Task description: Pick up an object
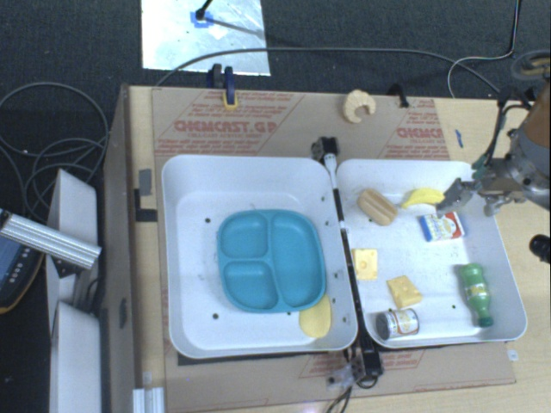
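Note:
The right bin holds a tan bread roll, a yellow banana, a red, white and blue carton, a flat yellow cheese slice, a yellow wedge, a small tin can and a green bottle. My gripper hovers over the bin's far right corner, just right of the banana and above the carton. It is open and nothing sits between its fingers.
The left bin carries a blue divided plate and a yellow piece at its near right corner. A pale pastry toy and a blue and yellow clamp lie on the board behind the bins.

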